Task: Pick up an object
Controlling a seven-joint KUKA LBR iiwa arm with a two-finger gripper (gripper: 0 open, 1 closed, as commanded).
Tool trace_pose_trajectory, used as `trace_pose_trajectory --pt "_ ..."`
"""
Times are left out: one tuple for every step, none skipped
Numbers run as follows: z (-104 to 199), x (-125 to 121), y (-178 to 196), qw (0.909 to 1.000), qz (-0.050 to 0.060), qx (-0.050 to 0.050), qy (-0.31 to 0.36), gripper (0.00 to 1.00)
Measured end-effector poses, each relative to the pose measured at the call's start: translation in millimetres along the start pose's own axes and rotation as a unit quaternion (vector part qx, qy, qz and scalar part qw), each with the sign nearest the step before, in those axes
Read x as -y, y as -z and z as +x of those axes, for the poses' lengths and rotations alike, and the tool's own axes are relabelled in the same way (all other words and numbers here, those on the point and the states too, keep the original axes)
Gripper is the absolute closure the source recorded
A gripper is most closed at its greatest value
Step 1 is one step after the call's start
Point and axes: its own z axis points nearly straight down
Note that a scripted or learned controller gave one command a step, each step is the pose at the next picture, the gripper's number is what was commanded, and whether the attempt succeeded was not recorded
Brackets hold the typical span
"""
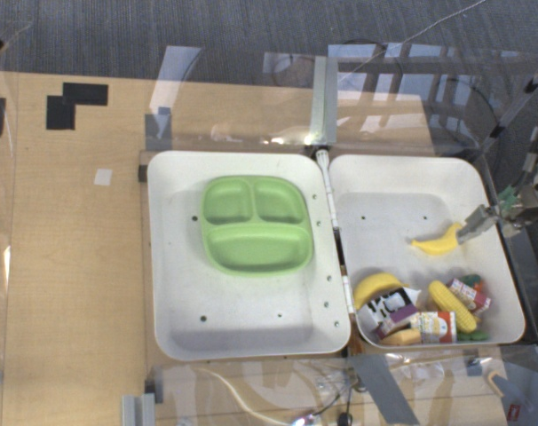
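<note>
Clutter of toy food (424, 313) sits heaped at 5 o'clock in the right bin (384, 185), likely pushed together. Beyond it, a yellow banana (438, 240) lies at 3 o'clock, its end touching the gripper (476, 223); grip unconfirmed, opening indeterminable. Farther left, a green divided plate (256, 224) rests centred in the left bin (176, 264)

Looks like a robotics lab to me. Wooden bench (65, 264) with black marker squares (74, 103) upper left, clear guard panels (384, 105) around.
</note>
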Motion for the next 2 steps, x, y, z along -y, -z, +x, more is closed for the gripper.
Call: trace_pose_trajectory --pt "-26 -80 -128 0.9945 0.001 -0.001 0.105 0.00" --pt "-27 -67 -156 0.9821 -0.009 0.004 0.188 0.00"
